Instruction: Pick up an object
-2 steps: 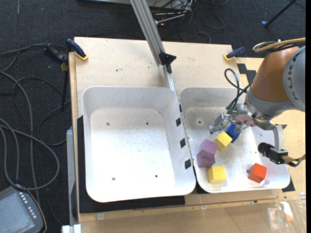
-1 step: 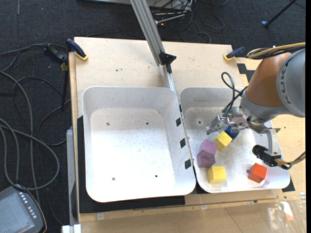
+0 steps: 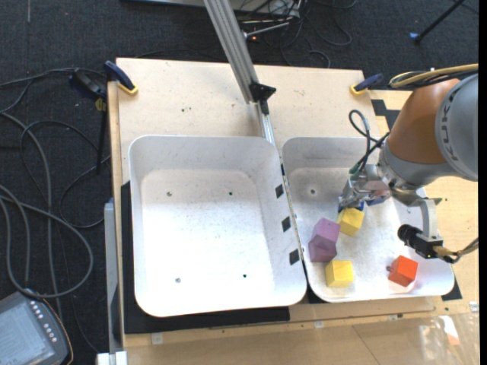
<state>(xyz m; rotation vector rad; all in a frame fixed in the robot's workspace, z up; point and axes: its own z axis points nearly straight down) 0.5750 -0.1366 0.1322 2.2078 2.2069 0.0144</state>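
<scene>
My gripper (image 3: 356, 201) hangs low in the right bin (image 3: 319, 175), in its middle part. Directly at its lower tip lies a small yellow block (image 3: 351, 221), touching or nearly touching it. A purple block (image 3: 325, 239) sits just left of and below that block. A second yellow block (image 3: 340, 273) rests near the bin's front edge. An orange block (image 3: 402, 271) lies at the front right corner.
The left bin (image 3: 202, 219) stands beside the right one, the two sharing a raised divider (image 3: 288, 211). A slanted metal strut (image 3: 232, 40) crosses the bench at the back. Clamps (image 3: 122, 78) hold the bench's back corners. The arm's cable (image 3: 361, 131) loops above the gripper.
</scene>
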